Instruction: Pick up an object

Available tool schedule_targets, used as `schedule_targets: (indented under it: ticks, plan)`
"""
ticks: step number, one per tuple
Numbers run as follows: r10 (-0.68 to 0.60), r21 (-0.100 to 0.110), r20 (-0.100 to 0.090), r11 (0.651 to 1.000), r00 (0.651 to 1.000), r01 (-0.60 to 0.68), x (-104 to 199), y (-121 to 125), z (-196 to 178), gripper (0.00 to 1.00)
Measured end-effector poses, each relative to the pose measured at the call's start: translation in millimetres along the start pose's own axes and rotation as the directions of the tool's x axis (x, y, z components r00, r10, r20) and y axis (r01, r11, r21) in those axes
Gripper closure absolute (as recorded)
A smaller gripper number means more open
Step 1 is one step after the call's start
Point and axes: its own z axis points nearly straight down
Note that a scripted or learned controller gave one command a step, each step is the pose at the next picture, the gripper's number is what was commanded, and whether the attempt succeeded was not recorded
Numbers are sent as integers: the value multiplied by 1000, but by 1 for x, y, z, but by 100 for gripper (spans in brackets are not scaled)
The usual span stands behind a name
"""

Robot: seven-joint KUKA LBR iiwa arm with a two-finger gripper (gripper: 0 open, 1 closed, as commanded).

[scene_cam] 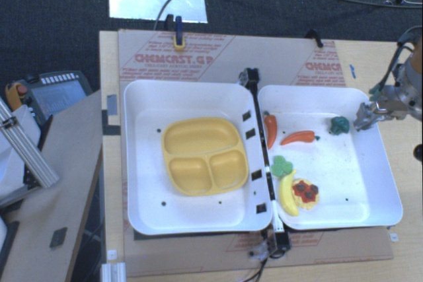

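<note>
**Hand at the right bin's far edge, toys lying loose inside**

The arm [411, 79] reaches in from the right, and its hand [367, 117] sits low over the right rim of the right bin [380, 162], near the bin's far corner. Whether the hand is open or closed cannot be told from this view; the metal parts at its tip blur together against the white wall. Nothing can be seen held in it.

Just beside the hand, a little to its left, a small dark green broccoli toy [340, 125] rests on the bin floor. It looks near the hand but apart from it.

The other toys lie further left in the same bin. An orange-red carrot [270, 131] lies lengthwise close to the divider between the two bins. A red chili pepper [299, 137] lies at a slant just right of the carrot, between it and the broccoli toy. Toward the near side, a light green leafy piece [282, 166] touches the top of a yellow banana [287, 195], and a round pizza-like piece with red spots [305, 192] lies against the banana's right side.

The left bin [142, 142] holds a yellow tray with three compartments [203, 155], set flat near its middle.

Both bins rest side by side on a cardboard sheet with red print [198, 53] on the bench [109, 63].
</note>
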Motion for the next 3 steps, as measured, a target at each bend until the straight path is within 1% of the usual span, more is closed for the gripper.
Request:
schedule_targets:
  ticks: [1,2,3]
  plan:
    - [-2,-1,-1,1000,1000,2,52,3,4,100]
    - [0,-1,-1,1000,1000,0,96,-1,6,100]
    - [-1,-1,-1,1000,1000,1,143,-3,18,100]
